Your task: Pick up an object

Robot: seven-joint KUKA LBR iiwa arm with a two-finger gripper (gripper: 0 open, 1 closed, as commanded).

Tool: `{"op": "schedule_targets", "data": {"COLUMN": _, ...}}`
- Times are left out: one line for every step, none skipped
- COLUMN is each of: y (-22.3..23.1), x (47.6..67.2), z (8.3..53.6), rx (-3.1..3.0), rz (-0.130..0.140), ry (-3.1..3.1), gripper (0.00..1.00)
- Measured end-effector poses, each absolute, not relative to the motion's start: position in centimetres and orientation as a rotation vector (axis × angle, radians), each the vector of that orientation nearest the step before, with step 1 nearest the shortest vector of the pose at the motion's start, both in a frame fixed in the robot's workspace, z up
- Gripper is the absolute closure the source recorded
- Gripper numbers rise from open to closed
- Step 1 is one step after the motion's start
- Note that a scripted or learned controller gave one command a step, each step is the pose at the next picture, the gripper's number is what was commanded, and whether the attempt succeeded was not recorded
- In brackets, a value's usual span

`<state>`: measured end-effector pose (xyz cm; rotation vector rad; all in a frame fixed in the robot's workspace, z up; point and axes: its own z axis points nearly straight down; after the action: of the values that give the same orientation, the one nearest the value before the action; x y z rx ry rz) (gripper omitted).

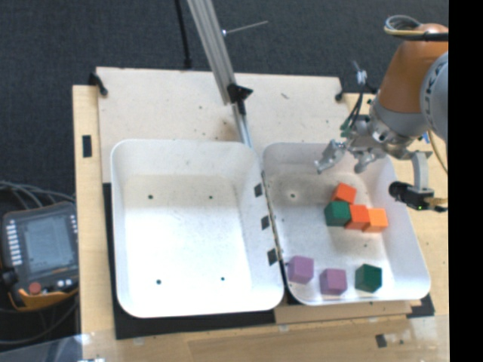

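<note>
In the right bin point(404, 255) lie several small blocks. An orange block point(345, 193) sits above a dark green block point(337, 214), with two more orange blocks point(367, 218) touching on the right. Along the bin's front edge are two purple blocks point(300, 268) point(333, 280) and another green block point(368, 277). My gripper point(343, 162) hangs over the far part of the right bin, just beyond the top orange block. It is open, its fingers are spread, and nothing is between them.
The left bin point(189, 225) lies beside the right one, sharing a raised middle edge point(266, 217). A slanted metal post point(215, 44) rises from behind the bins. A teach pendant point(41, 247) rests off the bench at the left.
</note>
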<state>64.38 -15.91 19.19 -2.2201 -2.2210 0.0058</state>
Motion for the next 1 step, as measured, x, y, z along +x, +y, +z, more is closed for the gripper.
{"op": "schedule_targets", "data": {"y": -15.84, "x": 64.33, "z": 13.3, "rx": -2.226, "rz": 0.0, "ry": -2.227, "gripper": 0.0}}
